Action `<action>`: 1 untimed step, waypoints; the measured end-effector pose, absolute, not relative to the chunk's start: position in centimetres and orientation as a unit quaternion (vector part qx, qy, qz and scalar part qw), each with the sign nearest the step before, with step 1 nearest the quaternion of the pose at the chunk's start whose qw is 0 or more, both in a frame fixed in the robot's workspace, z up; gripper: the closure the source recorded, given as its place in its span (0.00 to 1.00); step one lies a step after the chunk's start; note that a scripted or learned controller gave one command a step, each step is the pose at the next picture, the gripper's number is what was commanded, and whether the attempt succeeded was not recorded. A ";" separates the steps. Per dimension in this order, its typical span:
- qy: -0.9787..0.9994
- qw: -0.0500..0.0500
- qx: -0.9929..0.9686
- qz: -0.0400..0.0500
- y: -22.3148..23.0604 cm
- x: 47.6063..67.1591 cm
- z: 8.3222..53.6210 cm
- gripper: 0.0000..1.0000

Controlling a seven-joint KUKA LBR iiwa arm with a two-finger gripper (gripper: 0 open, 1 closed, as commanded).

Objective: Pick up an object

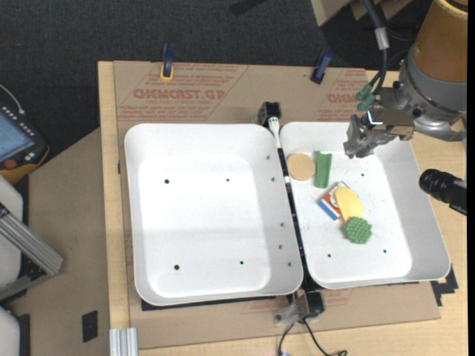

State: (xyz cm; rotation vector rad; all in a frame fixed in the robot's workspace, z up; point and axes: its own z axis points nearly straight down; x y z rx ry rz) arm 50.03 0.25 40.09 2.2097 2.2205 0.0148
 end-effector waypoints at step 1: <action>0.709 -0.005 0.706 -0.004 4.9 47.7 29.7 1.00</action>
